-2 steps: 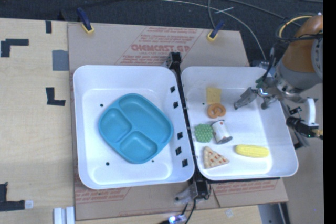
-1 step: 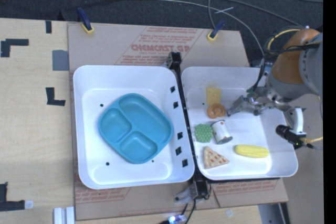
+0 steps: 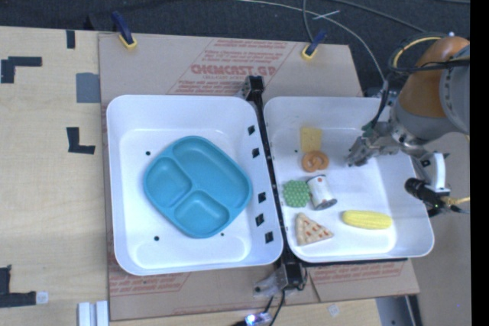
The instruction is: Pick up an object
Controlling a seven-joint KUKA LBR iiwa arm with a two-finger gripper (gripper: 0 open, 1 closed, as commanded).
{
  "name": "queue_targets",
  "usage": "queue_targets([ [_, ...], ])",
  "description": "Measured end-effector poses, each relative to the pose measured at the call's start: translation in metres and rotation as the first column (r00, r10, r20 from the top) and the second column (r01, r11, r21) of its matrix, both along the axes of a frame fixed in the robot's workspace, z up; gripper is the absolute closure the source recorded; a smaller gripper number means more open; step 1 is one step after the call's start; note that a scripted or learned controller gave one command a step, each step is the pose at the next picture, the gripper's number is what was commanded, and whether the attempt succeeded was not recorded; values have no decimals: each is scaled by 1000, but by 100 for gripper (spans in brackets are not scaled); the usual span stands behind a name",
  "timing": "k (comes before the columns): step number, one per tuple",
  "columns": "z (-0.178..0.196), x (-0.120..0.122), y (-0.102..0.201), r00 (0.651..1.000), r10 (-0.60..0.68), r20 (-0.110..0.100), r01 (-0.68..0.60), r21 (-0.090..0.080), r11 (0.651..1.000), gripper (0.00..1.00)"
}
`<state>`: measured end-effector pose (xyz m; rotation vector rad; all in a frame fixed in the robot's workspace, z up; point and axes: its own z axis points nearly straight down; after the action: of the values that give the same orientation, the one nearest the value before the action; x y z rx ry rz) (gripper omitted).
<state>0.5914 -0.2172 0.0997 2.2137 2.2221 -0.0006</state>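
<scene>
the left bin (image 3: 122, 164) holds a blue divided plate (image 3: 197, 185). the right bin (image 3: 412, 240) holds the candidates: corn cob (image 3: 367, 221), pizza slice (image 3: 312, 229), green piece (image 3: 296, 193), small can (image 3: 322, 192), donut (image 3: 314, 160). the hand (image 3: 365, 151) hovers at the bin's right side; i cannot tell its opening. best descend squarely over one isolated item, probably the corn.

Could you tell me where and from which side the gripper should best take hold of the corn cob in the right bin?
Probably across the middle of the corn cob, from above: it lies flat, long axis left to right, apart from the pizza slice, so fingers can straddle its narrow width.
</scene>
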Motion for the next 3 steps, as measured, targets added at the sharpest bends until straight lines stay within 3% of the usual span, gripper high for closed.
queue_targets([
  [3,160,12,4,1000,-2,2,2,1,1000,100],
])
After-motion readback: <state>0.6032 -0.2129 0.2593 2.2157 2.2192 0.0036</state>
